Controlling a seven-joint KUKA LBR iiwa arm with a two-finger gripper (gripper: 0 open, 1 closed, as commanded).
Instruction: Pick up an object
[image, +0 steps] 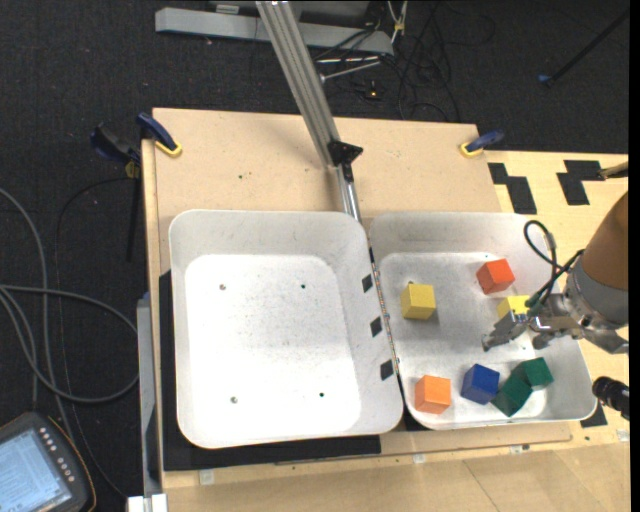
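Tabletop (260, 165): pale board carrying two shallow white bins side by side.
Left bin (200, 330): speckled white floor, toward nine o'clock.
Right bin (455, 240): holds every block, toward three o'clock.
Arm (605, 265): grey with an orange band, reaching in from three o'clock.
Pincer (510, 328): low over the right bin's middle, pointing toward nine o'clock — too small and dark to tell how far apart its tips stand, and I see no block between them.
Blocks: yellow block (419, 300) at the bin's ten o'clock; orange-red block (495, 275) at one o'clock; orange block (432, 393), blue block (481, 383) and green blocks (525, 385) along six o'clock.
Small yellow piece (516, 306): just beside the pincer, the likeliest target.
Handling: probably light, rigid, smooth-sided — best squeezed across two flat opposite faces.
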